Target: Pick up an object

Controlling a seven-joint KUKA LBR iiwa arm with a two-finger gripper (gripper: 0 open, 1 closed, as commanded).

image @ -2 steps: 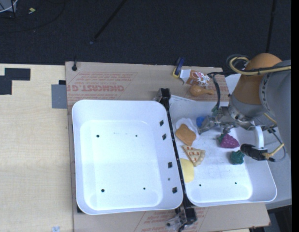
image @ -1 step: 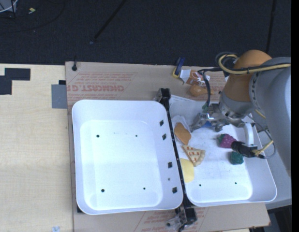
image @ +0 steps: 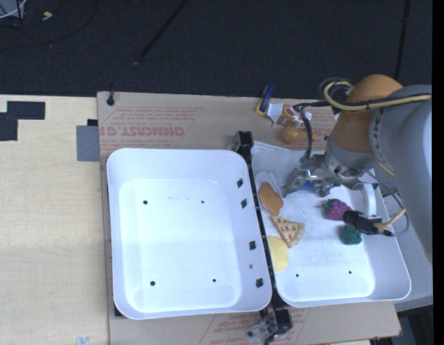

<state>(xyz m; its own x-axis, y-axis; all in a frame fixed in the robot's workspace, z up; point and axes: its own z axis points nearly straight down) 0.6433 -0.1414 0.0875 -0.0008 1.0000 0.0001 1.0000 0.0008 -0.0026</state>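
Brown cardboard (image: 157, 124) lies under both bins, printed in red letters that run upside down from this side; I cannot make the words out.

From the camera view, the grey arm (image: 394, 142) comes in from the right, its orange band (image: 373, 92) showing above the wrist, with yellow and black cables looping around it. The wrist bends down over the far part of the right bin (image: 351, 286), and the gripper (image: 308, 182) hangs low there, its metal fingers (image: 294, 183) pointing left and spread a little, with nothing between them.

Just left of the gripper, near the bin's left wall, lies an orange-brown oval piece (image: 271, 198). Nearer than that sits a waffle-patterned triangle (image: 288, 230), and nearer again a pale yellow round piece (image: 277, 254) against the dividing wall. To the gripper's right and a little nearer lie a purple object (image: 337, 208) and a dark green one (image: 351, 234), close together, with a black cable end across them.

Well to the gripper's left sits the left bin (image: 179, 228), its white floor marked by small dark dots. Beyond the gripper, outside the bins, a small orange-brown object (image: 292, 132) rests on the cardboard.
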